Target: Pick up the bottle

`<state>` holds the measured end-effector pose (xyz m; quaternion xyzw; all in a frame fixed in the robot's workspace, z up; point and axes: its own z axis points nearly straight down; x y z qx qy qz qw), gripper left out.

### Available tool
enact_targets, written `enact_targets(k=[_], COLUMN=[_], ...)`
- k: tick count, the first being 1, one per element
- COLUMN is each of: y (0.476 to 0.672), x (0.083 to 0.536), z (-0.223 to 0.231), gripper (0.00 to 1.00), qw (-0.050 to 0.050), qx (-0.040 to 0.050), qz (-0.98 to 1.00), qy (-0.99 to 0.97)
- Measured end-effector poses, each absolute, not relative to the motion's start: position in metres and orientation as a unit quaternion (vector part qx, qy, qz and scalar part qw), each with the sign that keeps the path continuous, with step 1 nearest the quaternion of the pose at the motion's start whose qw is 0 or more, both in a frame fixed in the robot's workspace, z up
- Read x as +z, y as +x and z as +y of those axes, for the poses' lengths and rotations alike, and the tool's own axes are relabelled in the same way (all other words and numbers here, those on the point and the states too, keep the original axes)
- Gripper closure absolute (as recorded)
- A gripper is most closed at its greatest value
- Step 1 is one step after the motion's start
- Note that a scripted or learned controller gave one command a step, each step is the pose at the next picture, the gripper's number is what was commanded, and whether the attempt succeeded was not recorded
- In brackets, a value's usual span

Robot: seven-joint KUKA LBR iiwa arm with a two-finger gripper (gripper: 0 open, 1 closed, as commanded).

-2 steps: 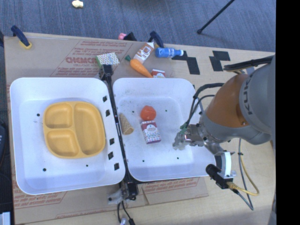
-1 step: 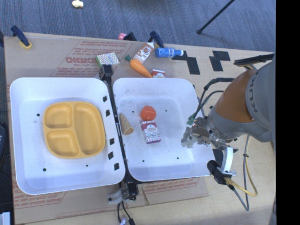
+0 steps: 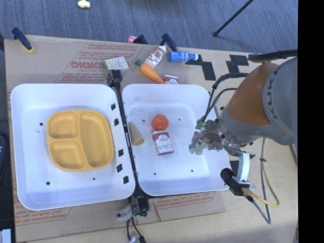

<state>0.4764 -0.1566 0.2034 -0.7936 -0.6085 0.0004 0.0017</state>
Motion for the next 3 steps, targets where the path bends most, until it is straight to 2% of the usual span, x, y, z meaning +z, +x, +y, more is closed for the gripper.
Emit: enact_targets(k=[1,2,3], y=[0.476,0.476,0.476], x=[0.137,0.204,0.159], z=[-0.165,-0.194,-0.158], gripper=[1.00,1.00,1.00], qw=[0.003,0.002,0.003], qx=[0.0015,0.0014,0.0015], qz=[-0.610,-0.405,-0.343], qy=[-0.792,-0.914,-0.939])
